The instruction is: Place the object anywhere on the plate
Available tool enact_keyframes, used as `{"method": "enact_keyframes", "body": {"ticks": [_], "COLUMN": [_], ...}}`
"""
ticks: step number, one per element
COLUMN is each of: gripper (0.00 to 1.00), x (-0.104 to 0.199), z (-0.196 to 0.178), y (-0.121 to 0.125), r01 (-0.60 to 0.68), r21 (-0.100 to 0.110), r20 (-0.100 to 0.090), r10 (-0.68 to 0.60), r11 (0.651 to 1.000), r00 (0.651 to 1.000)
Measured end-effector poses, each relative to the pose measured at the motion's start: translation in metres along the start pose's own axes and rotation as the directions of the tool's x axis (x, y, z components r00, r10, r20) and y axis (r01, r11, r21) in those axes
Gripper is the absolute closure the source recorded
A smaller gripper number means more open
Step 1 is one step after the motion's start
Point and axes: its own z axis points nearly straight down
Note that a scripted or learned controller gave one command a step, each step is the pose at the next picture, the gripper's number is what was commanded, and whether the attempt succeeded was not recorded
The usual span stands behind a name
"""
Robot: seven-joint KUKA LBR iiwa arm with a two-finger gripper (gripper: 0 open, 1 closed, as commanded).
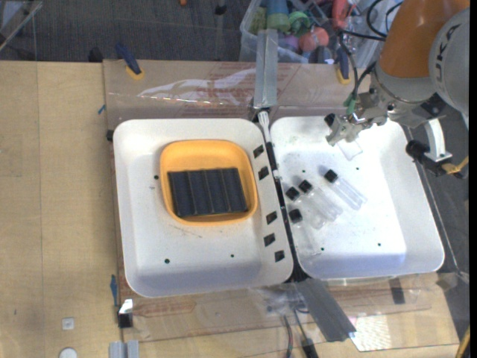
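Against the white floor of the right bin [387, 237], the object is hard to make out: a clear piece with black ends [328, 192], lying near the divider. The gripper [344, 129] hovers over that bin's far edge, well apart from the piece; whether its jaws are parted or closed I cannot tell. The arm [421, 36] is cut off at the top right. In the left bin [141, 259] sits an orange plate [209, 179] carrying a dark ribbed slab [207, 192], with bare white floor around it.
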Motion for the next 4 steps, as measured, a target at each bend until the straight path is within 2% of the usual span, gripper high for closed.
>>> {"method": "enact_keyframes", "body": {"ticks": [1, 2, 3, 4], "gripper": [1.0, 1.0, 1.0, 0.0], "x": [0.039, 0.055, 0.064, 0.064], "z": [0.003, -0.015, 0.016, 0.015], "y": [0.009, 0.014, 0.016, 0.016], "r01": [0.242, 0.359, 0.487, 0.487], "r21": [0.002, -0.002, 0.001, 0.0], "r20": [-0.004, 0.0, -0.004, -0.003], "r10": [-0.242, -0.359, -0.487, -0.487], "r11": [0.97, 0.933, 0.873, 0.873], "r00": [0.97, 0.933, 0.873, 0.873]}}
